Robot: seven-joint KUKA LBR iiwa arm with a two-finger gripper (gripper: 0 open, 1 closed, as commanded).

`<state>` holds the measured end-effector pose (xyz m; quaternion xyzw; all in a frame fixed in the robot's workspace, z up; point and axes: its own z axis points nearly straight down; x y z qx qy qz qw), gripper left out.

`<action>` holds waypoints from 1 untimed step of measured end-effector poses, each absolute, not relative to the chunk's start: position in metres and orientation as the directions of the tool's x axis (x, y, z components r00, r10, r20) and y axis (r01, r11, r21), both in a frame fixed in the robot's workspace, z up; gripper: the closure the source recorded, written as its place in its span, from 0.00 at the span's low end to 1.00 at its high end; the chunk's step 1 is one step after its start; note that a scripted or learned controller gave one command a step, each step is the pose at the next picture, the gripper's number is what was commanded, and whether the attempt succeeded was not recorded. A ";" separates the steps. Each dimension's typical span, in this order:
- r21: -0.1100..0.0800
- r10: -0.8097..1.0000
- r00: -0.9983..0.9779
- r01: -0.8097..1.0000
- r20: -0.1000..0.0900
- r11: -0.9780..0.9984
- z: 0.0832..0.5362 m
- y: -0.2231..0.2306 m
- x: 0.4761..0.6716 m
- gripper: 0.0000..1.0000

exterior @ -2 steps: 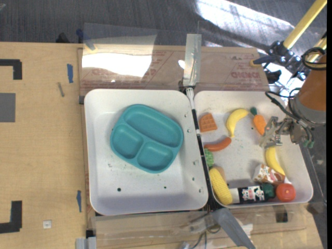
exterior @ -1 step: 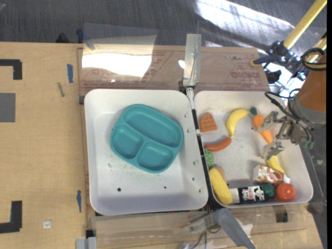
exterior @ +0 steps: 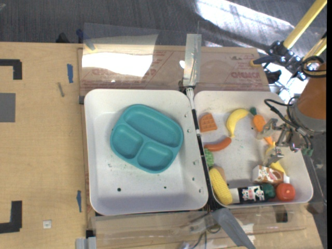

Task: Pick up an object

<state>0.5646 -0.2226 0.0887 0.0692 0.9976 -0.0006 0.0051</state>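
Camera view: my gripper [exterior: 277,144] hangs over the right white bin [exterior: 306,178]; its grip I cannot tell. Nearby, a curved yellow plastic banana [exterior: 236,120] runs lengthwise from upper right to lower left.

A pale wooden desk [exterior: 36,154] carries two shallow white plastic bins side by side: the left bin [exterior: 104,191]; the right bin [exterior: 303,178]; black tape marks [exterior: 14,69] lie at its left edge.
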 end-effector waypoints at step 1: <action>-0.004 0.137 -0.990 0.137 -0.024 0.991 0.103 -0.223 0.569 1.00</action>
